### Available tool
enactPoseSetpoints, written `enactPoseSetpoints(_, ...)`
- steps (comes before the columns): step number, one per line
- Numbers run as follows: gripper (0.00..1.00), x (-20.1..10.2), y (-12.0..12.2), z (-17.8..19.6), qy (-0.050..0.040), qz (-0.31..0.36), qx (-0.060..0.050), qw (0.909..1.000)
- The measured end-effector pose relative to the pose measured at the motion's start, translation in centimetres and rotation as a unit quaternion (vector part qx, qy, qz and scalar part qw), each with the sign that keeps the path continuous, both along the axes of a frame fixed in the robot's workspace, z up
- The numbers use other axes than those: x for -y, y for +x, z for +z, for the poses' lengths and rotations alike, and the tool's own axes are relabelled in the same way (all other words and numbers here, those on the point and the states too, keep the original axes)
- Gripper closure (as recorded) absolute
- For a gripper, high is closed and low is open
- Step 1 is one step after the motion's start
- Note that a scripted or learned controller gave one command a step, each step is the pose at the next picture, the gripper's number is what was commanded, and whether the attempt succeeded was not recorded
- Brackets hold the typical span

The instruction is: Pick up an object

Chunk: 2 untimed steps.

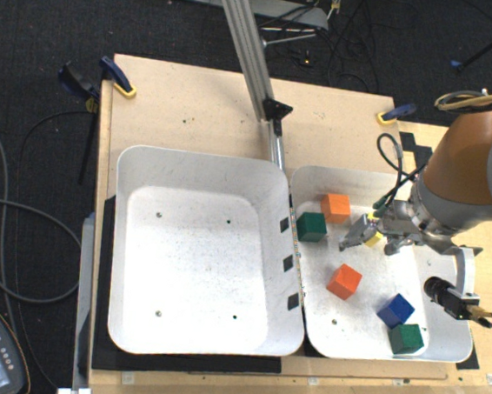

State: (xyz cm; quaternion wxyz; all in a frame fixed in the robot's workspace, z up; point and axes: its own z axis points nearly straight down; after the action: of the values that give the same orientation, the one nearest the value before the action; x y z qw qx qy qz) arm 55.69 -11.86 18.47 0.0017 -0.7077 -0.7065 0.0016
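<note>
gripper (360, 237) finger state unclear; right bin (448, 349): two orange, two green, one blue block.

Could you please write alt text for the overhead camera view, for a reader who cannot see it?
A grey and orange robot arm reaches from the right, its gripper low over the right bin, which holds two orange cubes, two green cubes and a blue cube. The left bin sits alongside.

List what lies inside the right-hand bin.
In the right bin lie five blocks: an orange one, a dark green one, a red-orange one, a blue one and another green one. The arm covers its far right corner.
</note>
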Motion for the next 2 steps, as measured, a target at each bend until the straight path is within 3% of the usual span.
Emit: enactPoseSetpoints(2, 0.0, -0.1, -0.3, -9.1, -0.0005, 0.0, 0.002, 1.0)
